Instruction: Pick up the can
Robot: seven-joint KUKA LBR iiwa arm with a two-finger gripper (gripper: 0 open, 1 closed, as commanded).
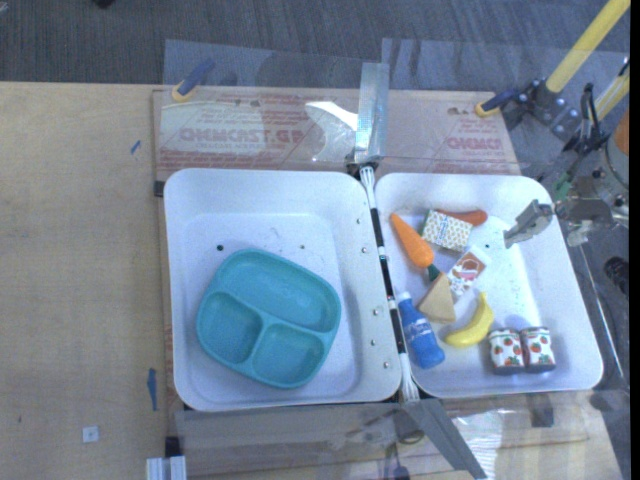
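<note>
Gripper (527, 223) above right bin (570, 268), far side; finger state impossible to tell.
Noted two cans (521, 349) side by side at near corner, well apart from gripper, beside banana (472, 326).

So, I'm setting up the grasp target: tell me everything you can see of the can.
The can looks like two short cans side by side, or one twin pack; I cannot tell which. It has pale silvery tops and white labels with red fruit-like pictures. It stands upright at the near right corner of the right bin, just right of the banana, apparently not touching it. The gripper is well away.
</note>
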